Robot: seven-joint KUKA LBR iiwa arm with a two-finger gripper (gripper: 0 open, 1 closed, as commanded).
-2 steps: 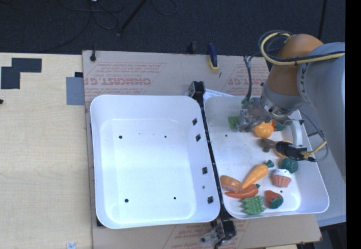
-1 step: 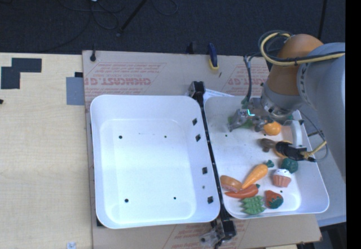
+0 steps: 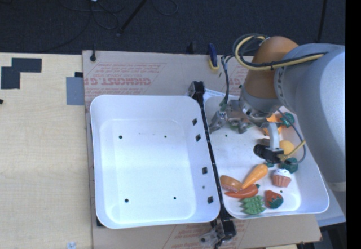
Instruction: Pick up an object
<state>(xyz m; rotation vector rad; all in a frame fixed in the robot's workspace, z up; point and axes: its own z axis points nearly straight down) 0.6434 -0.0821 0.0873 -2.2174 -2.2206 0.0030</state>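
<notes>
From above, the grey arm [image 3: 316, 90] reaches in from the right over the right bin [image 3: 316, 205]. Its end effector [image 3: 228, 121] hangs low near that bin's upper left corner; I cannot tell its state. Toy foods cluster at the bin's lower end: an orange carrot [image 3: 255, 174], a red chili [image 3: 241, 191], a green piece [image 3: 252, 205], a cupcake [image 3: 281, 177]. The left bin [image 3: 101, 158] sits alongside on the tabletop [image 3: 39, 158].

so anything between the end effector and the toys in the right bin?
Nothing visible. The end effector is low over the bare upper part of the right bin. The toys, including the carrot, cupcake and red chili, are clustered toward the near end, with open bin floor between.
</notes>
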